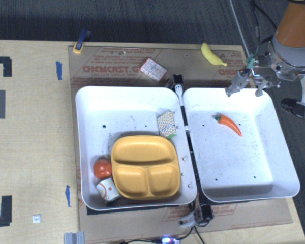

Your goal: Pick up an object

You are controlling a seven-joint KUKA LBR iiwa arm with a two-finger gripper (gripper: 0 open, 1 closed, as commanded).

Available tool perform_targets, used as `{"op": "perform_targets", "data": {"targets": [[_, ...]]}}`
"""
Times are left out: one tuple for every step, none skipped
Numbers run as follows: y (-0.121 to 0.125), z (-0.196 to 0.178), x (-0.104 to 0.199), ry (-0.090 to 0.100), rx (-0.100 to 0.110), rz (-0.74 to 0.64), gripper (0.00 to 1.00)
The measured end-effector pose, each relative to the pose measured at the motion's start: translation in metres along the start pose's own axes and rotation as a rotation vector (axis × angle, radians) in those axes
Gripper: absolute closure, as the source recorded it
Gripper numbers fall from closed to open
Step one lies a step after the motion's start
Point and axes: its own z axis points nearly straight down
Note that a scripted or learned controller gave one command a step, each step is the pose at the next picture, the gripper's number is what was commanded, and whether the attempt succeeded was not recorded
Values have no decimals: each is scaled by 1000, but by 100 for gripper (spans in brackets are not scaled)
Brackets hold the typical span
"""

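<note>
**Inspector A:** Gripper (242,83) hangs at the far rim of the right bin (279,182). Its opening cannot be judged, and nothing is seen in it. It looks staged above the bin ahead of a descent.

**Inspector B:** Contents. Right bin: one carrot (229,124), far half, lying flat, near the gripper and the likeliest pick. Left bin (91,111): yellow tray (144,165), tomato (102,168) and cup (107,189) touching its left edge, packet (166,123) at its far right. Banana (212,55) lies on the worktop (30,136) beyond.

Bright, even overhead light; sharp picture, white bins (91,105) slightly glaring.
</note>
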Motion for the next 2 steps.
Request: {"op": "perform_targets", "data": {"targets": [[-25,180,-3,-1,-2,1,0],[18,180,27,0,-1,-1,0]]}}
